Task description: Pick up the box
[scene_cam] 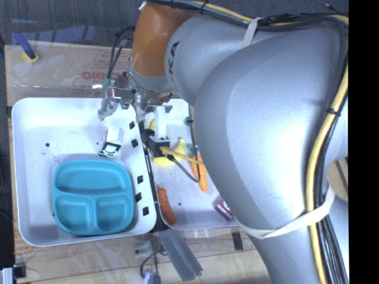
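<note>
1. Box, small and white with a dark printed end, lay in the left bin, just above the upper right corner of a blue tray.
2. The blue tray, with three compartments, sat in the lower half of that left bin and serves as the landmark for everything that follows.
3. The gripper hung above and to the right of the tray, over the wall between the two bins, just beside the box; its fingers held nothing visible, and whether they stood wide or narrow could not be told.
4. The grey arm, with its orange band above the wrist, rose up and right of the tray and covered much of the right bin.
5. Right of the tray, in the right bin, lay a yellow object, a thin orange stick, a brown-orange piece near the dividing wall, and a small purple item.
6. A wooden table showed above the tray, beyond the bins.
</note>
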Controlling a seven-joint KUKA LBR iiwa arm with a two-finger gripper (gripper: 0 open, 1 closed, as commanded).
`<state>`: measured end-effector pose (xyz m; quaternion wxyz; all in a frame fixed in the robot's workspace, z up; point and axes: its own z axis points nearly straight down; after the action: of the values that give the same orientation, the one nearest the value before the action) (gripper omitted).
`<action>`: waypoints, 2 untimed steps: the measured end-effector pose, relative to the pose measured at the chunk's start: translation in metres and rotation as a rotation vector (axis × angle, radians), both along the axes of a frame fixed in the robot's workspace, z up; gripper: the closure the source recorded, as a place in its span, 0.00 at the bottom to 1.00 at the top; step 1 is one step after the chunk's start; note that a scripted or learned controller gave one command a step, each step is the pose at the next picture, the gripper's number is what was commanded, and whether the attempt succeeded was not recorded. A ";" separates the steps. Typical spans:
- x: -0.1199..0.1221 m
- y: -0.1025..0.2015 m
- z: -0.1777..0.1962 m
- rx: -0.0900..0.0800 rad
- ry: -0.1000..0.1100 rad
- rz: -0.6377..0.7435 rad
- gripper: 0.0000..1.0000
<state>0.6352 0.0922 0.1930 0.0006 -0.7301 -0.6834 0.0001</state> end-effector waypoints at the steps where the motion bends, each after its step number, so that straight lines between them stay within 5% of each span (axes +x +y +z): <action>1: -0.031 -0.130 0.184 0.000 0.000 -0.125 0.00; 2: -0.032 -0.257 0.072 -0.001 0.004 -0.195 0.00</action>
<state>0.6036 -0.1645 0.2650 0.0018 -0.7930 -0.6092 0.0020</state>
